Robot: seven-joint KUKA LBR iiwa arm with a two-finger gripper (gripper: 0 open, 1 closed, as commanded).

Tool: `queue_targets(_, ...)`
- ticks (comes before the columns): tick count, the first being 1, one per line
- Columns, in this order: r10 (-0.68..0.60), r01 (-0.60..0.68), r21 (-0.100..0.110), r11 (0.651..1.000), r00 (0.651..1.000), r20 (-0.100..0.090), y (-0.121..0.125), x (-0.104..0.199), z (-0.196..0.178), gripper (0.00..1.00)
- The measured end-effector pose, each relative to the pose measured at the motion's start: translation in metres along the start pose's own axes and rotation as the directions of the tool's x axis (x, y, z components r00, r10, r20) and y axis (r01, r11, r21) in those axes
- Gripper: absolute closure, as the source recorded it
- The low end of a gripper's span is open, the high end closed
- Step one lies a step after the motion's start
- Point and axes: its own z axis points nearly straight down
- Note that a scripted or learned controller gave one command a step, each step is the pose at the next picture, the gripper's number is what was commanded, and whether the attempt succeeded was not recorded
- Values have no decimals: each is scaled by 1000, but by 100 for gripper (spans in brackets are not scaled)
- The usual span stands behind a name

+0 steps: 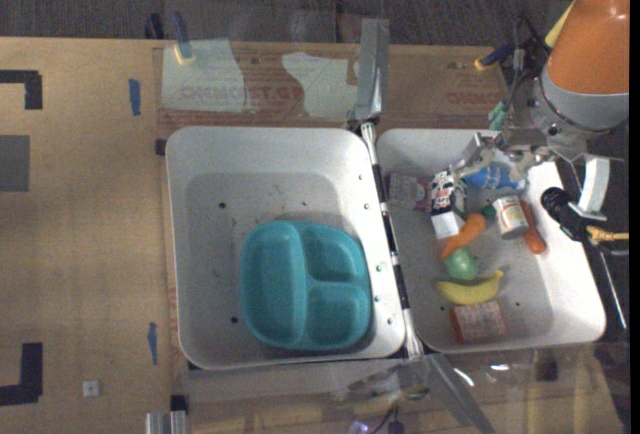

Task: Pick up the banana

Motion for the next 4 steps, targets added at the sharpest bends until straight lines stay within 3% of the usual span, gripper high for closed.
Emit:
queue_targets(1, -13, 13, -1, 1000, 1000, 0, -67, -35, 45, 0)
queue_targets(2, -2, 2, -3, 1000, 1000, 0, -105, -41, 140, 0)
queue_targets(3, -75, 75, -8, 997, 997, 2, -104, -28, 159, 0)
queue_targets(4, -69, 69, -14, 997, 998, 8, -102, -32, 149, 100)
